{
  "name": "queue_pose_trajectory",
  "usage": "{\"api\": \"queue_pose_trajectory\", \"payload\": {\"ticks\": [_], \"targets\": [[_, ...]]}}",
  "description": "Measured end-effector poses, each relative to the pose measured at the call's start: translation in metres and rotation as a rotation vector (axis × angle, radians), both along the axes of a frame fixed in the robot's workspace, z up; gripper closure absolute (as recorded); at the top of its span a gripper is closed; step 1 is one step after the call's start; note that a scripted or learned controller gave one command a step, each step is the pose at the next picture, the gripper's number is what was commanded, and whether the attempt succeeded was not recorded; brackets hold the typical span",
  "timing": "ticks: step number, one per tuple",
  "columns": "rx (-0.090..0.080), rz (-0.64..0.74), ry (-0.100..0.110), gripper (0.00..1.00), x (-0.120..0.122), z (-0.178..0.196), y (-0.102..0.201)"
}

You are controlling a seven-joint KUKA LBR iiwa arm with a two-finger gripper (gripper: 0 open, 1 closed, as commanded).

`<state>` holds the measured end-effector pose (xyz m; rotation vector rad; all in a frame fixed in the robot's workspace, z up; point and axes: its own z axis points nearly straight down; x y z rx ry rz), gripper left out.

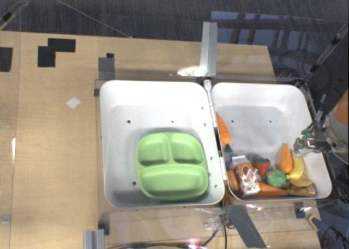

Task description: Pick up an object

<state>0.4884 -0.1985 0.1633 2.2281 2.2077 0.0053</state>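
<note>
White bin on the right [256, 106] has all the toy food heaped at its 6 o'clock end: carrot [286, 158], banana [298, 169], carton [248, 178]. Gripper [308, 144] hangs over the 3 o'clock rim with nothing in it; can't tell its state. Picking hasn't happened yet, I'd say.

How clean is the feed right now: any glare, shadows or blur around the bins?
Camera view: lighting is even and soft. The green plate casts a faint shadow on the left bin floor. The white walls of the right bin look bright but not blown out. The toy food pile is small and slightly soft in detail. The gripper at the right bin's edge is dim and hard to resolve.
</note>
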Motion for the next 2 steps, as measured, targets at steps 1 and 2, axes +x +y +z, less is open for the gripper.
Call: {"api": "queue_pose_trajectory", "payload": {"ticks": [1,2], "targets": [[0.000,-0.001,0.000,0.00,0.000,0.000,0.000],[0.001,-0.090,0.001,0.00,0.000,-0.068,0.003]]}}
